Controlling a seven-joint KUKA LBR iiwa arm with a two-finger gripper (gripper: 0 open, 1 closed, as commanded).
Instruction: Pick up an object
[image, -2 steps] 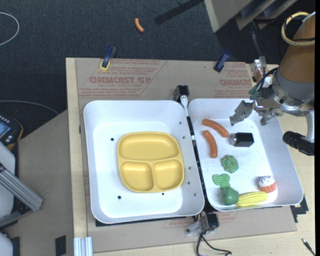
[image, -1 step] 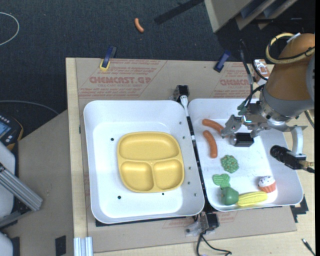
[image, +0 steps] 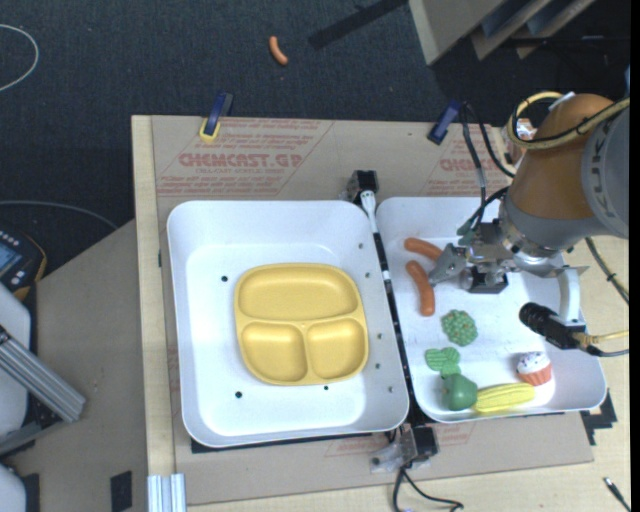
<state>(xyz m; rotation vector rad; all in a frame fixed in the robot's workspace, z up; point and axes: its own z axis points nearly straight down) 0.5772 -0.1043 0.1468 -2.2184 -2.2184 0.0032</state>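
My gripper (image: 468, 272) hangs low over the upper middle of the right bin (image: 590, 385), its fingers spread open with nothing between them. Just to its left lie two orange-red sausages: one (image: 422, 247) up near the bin's back, the other (image: 424, 287) below it, close to the left fingertip (image: 446, 264). A round green bumpy piece (image: 459, 326) sits below the gripper. Further forward are a green leafy piece (image: 441, 357), a dark green vegetable (image: 459, 392), a yellow corn cob (image: 505, 398) and a small cupcake (image: 534, 369).
The left bin (image: 195, 300) holds a yellow divided plate (image: 300, 322). The grey and orange arm (image: 560, 170) covers the right bin's upper right. A black cylinder (image: 545, 322) with a cable juts over that bin's right side. Clamps sit between the bins.
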